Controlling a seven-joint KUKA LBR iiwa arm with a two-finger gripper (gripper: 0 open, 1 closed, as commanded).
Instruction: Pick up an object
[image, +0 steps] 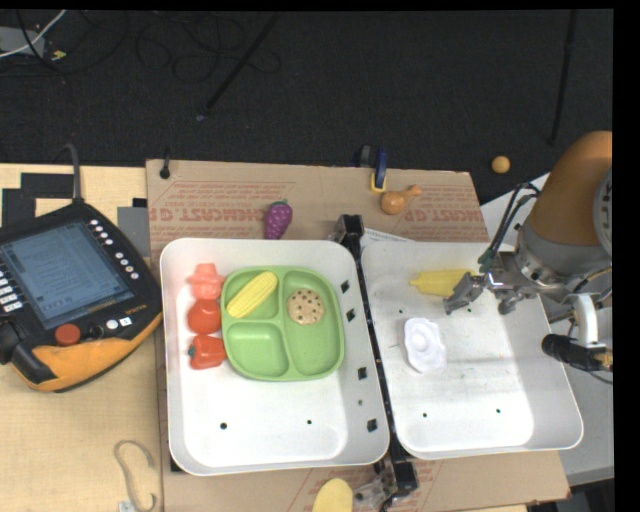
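The grey arm with its orange band (583, 170) reaches in from the right over the right-hand bin (520, 425), 1 of 2 shallow white bins on the bench. Its gripper (484, 293) hangs low above the bin's upper middle, the 2 dark fingers spread apart with nothing between them: 1 fingertip (458, 301) points left and down, the other sits further right near the bin's far side.

A yellow object (437, 282), wedge-like in shape, lies on the bin floor just beside the left fingertip, close enough that contact cannot be told. A white crumpled object (424, 344) rests below and to the left of the claw, near but apart from it, toward the bin's centre.

The left-hand bin (260, 430) carries a green divided tray (285, 350). A yellow corn cob (250, 293) lies in the tray's upper left compartment and a round cookie (305, 307) in the upper right one. Beside the tray's left edge, 3 toys stand in a column: a pink one (205, 281), an orange-red one (203, 317) and a red one (207, 351).

Outside the bins, a purple grape bunch (277, 219) and an orange duck-like toy (398, 199) sit on the cardboard behind, and a control pendant (70, 290) rests at left.
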